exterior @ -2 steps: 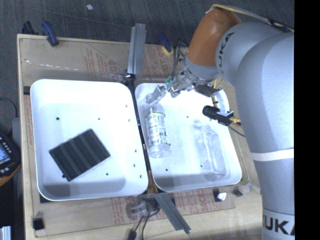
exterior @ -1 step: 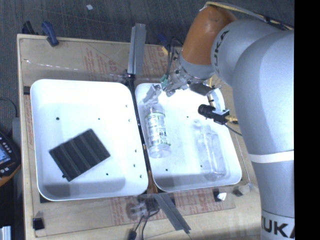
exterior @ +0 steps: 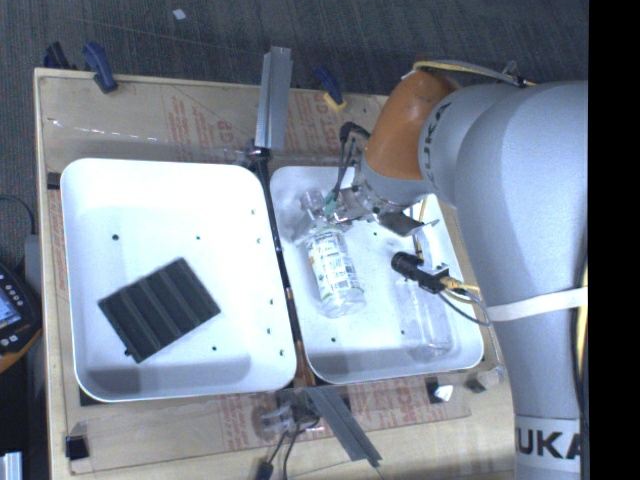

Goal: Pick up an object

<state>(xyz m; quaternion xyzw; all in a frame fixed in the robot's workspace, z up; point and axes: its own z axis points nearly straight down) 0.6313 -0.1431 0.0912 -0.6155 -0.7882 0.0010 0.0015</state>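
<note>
A clear plastic bottle (exterior: 333,266) with a white label lies on its side in the right bin (exterior: 375,360), its neck pointing toward the far wall. My gripper (exterior: 325,208) is low in that bin's far left part, right at the bottle's neck end. The grey wrist and orange band hide the gripper's upper part. A second clear, see-through object (exterior: 426,318) lies near the right bin's right wall. A black ribbed slab (exterior: 160,308) lies flat in the left bin (exterior: 150,183), far from the gripper.
The two bins meet at a dark divider (exterior: 280,268). Metal bars (exterior: 272,98) and blue clamps (exterior: 98,66) stand along the bench's far edge. The large grey arm (exterior: 520,238) covers the right bin's right side.
</note>
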